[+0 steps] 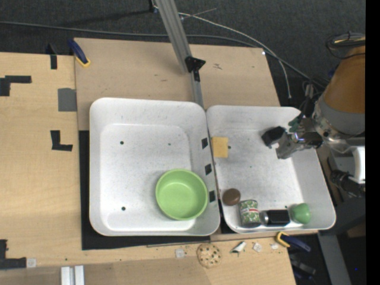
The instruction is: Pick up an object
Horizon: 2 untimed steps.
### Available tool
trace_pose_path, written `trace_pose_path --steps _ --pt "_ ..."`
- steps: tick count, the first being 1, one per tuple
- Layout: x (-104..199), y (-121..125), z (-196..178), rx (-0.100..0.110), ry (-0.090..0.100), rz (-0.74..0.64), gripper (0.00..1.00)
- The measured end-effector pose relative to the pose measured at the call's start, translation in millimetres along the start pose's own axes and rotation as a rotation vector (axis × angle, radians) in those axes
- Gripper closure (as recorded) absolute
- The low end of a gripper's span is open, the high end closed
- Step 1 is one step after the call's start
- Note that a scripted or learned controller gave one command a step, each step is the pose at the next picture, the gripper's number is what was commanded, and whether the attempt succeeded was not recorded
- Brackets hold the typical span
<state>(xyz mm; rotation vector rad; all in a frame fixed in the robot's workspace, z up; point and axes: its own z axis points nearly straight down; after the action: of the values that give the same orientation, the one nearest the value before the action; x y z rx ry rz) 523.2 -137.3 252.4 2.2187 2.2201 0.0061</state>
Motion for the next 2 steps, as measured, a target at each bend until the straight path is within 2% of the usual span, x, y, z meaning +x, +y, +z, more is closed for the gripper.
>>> trace_pose_path --steps 2 --pt "84.7 54.2 6.4 0.007 0.000 -0.006 1.00"
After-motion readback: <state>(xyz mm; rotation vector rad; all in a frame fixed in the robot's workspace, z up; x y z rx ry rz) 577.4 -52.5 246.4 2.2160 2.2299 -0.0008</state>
